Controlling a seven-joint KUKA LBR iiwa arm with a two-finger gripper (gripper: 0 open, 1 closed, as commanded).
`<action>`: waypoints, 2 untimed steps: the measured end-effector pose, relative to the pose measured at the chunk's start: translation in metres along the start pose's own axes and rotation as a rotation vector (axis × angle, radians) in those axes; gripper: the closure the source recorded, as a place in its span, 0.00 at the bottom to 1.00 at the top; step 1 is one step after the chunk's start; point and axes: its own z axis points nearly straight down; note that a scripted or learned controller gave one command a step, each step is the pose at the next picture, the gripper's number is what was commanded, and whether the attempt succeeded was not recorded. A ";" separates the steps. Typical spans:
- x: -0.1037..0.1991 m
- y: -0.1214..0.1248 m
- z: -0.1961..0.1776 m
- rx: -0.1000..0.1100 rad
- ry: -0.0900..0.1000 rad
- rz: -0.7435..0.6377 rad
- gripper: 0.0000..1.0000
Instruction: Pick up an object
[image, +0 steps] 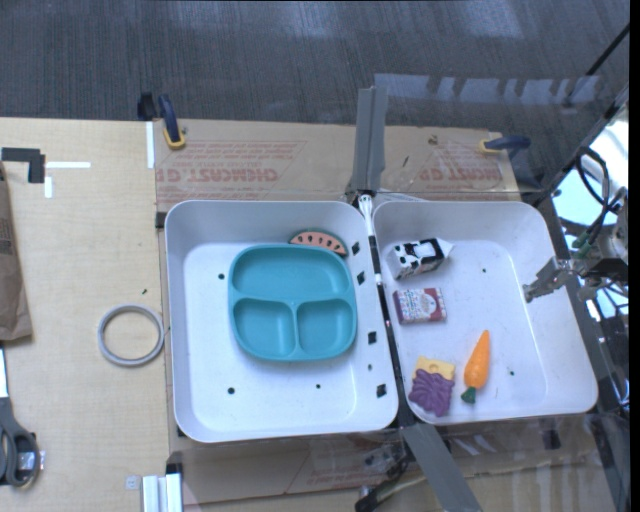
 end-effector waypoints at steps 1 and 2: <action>0.000 0.000 0.000 0.000 0.000 0.000 0.00; 0.051 0.038 0.099 0.003 0.001 0.477 0.00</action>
